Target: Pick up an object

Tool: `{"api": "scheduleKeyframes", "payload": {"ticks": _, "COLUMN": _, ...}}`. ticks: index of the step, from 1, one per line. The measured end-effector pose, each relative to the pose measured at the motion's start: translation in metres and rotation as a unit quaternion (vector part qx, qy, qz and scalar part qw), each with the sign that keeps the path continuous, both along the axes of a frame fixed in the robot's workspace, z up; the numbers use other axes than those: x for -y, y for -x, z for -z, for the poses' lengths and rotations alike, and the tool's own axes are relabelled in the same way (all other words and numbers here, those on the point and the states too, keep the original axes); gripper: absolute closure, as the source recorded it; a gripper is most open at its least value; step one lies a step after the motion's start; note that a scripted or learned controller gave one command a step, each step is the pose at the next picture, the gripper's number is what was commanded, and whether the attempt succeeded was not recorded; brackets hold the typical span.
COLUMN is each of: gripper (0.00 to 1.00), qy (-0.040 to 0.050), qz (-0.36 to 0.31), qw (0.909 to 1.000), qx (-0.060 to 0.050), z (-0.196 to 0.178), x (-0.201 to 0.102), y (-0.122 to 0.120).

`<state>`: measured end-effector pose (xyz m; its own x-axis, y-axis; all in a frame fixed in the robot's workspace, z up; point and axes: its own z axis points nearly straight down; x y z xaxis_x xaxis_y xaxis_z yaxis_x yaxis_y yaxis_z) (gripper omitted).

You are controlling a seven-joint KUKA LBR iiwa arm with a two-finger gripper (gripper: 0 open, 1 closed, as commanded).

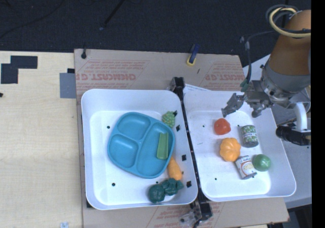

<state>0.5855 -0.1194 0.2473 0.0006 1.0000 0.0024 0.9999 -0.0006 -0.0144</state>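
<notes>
Fingers [232, 106] apart, nothing between; gripper [244, 105] above right bin [284, 191] far edge. Red tomato [222, 126] just below, mid-bin. Likely light, rigid, smooth, round; grip across widest middle, may roll.

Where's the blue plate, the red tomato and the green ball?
Blue plate [129, 145]: camera view, its big left compartment.
Red tomato [222, 127]: camera view, its top.
Green ball [262, 162]: camera view, its middle.

The arm [289, 54] has a wide orange band and a grey wrist section below it. A yellow cable ring [282, 16] sits on top of the band. The gripper [244, 106] below is dark grey metal.
</notes>
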Motion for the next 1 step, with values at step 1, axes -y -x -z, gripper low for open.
{"api": "scheduleKeyframes", "payload": {"ticks": 1, "gripper": 0.00, "qy": 0.0007, "qz": -0.001, "qw": 1.0000, "qx": 0.006, "z": -0.0061, "x": 0.0001, "y": -0.0021}}
